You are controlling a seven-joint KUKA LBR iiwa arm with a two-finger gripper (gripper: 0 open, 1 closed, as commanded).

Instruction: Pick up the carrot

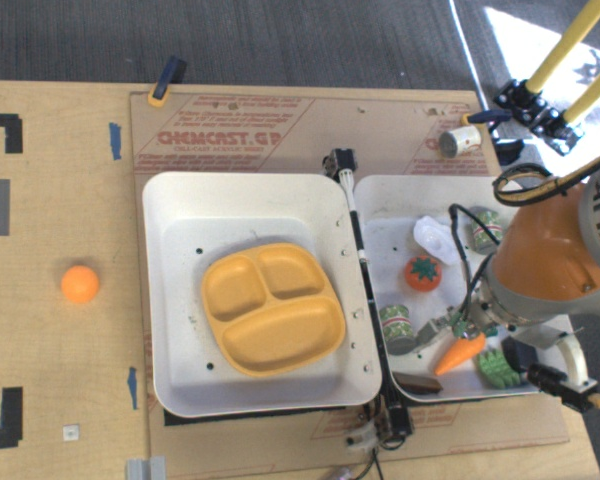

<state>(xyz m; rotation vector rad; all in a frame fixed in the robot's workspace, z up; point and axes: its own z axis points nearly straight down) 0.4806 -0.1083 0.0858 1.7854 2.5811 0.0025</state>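
The carrot [457, 354] is orange and lies at a slant near the front of the right bin [390, 208], its thin tip pointing toward the front left. My gripper [472, 326] hangs right over the carrot's thick end, under the orange band of the arm. The wrist hides how the gripper meets the carrot, so I cannot tell whether the carrot is held.
In the right bin there are also a red tomato [423, 273], a white object [435, 234], a green tin [395, 320], a second tin [483, 228] and a green leafy toy [498, 367]. A yellow divided plate [272, 308] lies in the left bin [170, 268]. An orange ball [80, 283] rests on the bench at left.
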